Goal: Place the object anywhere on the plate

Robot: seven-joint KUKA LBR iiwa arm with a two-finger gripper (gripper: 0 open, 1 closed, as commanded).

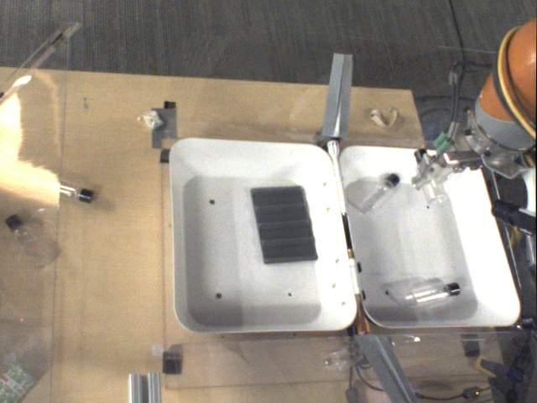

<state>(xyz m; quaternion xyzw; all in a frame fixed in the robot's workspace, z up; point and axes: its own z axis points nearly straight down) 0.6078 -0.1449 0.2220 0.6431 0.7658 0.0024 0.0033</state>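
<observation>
Clear plastic vials with black caps (376,191) (424,291) lie in the right white bin (495,250); above its far edge, the gripper (430,177) has unreadable jaws.

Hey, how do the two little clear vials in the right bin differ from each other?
The upper vial lies near the bin's top left corner, at a slant, its black cap pointing up and right. The lower vial lies near the bottom wall of the right bin, almost level, its black cap pointing right. The upper one sits nearer the gripper. Both are clear, black-capped and lying on their sides.
</observation>
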